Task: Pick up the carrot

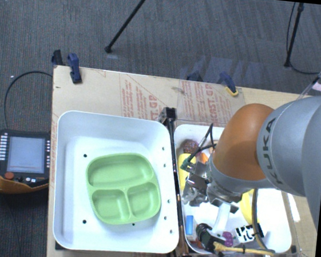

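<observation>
Carrot (204, 156) peeks out just beside the pincer (195, 188), apart.

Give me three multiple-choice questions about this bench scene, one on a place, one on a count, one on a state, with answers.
1. Where does the light green plastic divided plate lie?
A. left white bin
B. right white bin
C. the floor

2. How many compartments does the plate have?
A. two
B. three
C. five

3. How does the grey arm with the orange band stand?
A. over the left bin
B. pulled back off the bench
C. reaching down over the right white bin

Answers: 1 A, it rests in the left white bin; 2 B, three hollows show; 3 C, its wrist covers that bin's clutter.
</observation>
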`<state>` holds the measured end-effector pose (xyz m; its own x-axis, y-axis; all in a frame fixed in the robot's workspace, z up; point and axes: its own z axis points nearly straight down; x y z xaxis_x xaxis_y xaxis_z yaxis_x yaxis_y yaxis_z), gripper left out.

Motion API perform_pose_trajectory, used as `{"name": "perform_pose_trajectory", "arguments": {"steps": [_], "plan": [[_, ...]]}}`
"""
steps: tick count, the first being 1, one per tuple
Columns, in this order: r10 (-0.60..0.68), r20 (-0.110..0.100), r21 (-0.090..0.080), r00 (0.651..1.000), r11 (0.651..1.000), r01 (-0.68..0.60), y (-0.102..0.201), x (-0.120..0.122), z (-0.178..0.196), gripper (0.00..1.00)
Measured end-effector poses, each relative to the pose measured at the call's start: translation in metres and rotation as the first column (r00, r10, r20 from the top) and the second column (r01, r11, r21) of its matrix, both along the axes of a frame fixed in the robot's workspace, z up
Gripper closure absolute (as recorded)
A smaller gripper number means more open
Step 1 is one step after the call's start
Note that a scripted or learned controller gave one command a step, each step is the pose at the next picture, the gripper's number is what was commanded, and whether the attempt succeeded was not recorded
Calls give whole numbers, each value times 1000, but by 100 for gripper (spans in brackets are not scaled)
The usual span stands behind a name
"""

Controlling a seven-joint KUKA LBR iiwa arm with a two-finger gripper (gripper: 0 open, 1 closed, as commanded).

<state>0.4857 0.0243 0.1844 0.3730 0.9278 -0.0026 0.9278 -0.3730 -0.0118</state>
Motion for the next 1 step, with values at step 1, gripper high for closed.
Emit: {"name": "perform_pose_trajectory", "arguments": {"steps": [1], "plan": [[-176, 13, -1, 984, 984, 176, -3, -8, 152, 100]]}}
